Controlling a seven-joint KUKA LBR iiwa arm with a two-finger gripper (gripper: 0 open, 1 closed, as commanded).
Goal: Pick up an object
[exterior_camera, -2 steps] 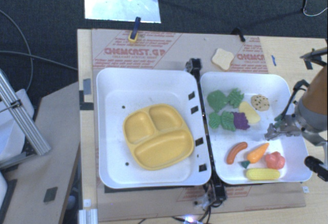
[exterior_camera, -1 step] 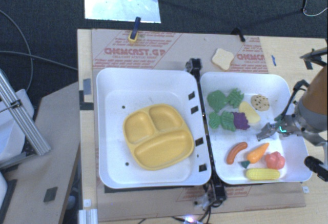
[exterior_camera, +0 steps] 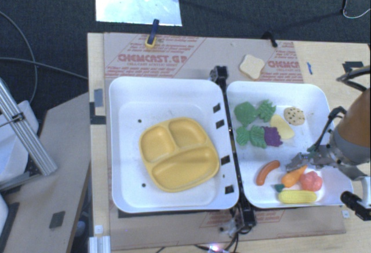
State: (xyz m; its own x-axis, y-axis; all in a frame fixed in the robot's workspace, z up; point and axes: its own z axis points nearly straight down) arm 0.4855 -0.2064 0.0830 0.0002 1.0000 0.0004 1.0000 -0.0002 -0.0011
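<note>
The right bin holds several toy foods: green leafy pieces, purple grapes, a pale yellow piece, a cookie, a sausage, a carrot, a red tomato and a corn cob. My gripper reaches in from the right edge. It hangs low over the bin's front right part, just above the carrot and tomato. Nothing is visibly held in it.
The left bin holds a yellow divided plate. A slice of toy bread lies on the bench behind the right bin. A black divider with clips runs between the bins.
</note>
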